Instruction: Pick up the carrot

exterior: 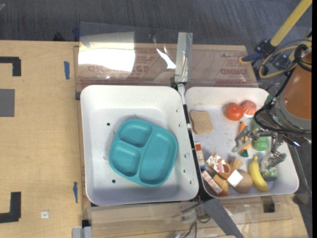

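The hand (258, 145) hangs low in the right bin (218, 94), fingers spread and holding nothing. The carrot (241, 127) lies just beside its left finger (243, 144), so this looks like the approach; next it must shift over the carrot and close.

This is a robotics lab or test cell, not a kitchen. A plywood bench (34, 148) carries two white bins (94, 113), fenced at the far edge by clear plastic sheets (129, 58) joined with tape. Black and blue tape marks (12, 66) sit on the bench's left side. The food (234, 111) in the right bin is toy plastic. Yellow cables (277, 58) coil at the far right corner, over grey carpet (148, 6).
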You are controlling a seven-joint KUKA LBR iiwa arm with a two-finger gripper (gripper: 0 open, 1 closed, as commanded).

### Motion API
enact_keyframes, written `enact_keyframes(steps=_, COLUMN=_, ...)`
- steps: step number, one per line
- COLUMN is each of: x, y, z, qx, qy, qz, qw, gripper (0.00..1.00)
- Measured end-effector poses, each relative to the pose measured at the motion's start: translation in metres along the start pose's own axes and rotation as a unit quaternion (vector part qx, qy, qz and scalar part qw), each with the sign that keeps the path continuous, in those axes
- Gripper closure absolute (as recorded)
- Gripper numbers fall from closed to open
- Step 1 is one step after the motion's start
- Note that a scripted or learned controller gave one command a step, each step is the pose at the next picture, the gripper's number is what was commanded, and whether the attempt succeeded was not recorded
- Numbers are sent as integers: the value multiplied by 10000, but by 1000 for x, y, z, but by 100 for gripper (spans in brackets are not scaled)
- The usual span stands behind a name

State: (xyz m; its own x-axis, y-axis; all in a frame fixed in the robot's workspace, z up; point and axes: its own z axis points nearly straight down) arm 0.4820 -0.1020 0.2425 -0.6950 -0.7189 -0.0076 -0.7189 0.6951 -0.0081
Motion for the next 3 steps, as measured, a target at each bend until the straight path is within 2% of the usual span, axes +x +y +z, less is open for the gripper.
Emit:
enact_keyframes(steps=1, x=14, y=-83, z=98, qx=-60, qy=23, qz=-793, qw=9968, gripper=0)
enact_keyframes(steps=2, x=1, y=-83, z=146, qx=-10, qy=2, qz=-689, qw=9976, gripper=0)
enact_keyframes(steps=3, x=-3, y=-82, z=136, qx=0, qy=-26, qz=-693, qw=9976, gripper=100)
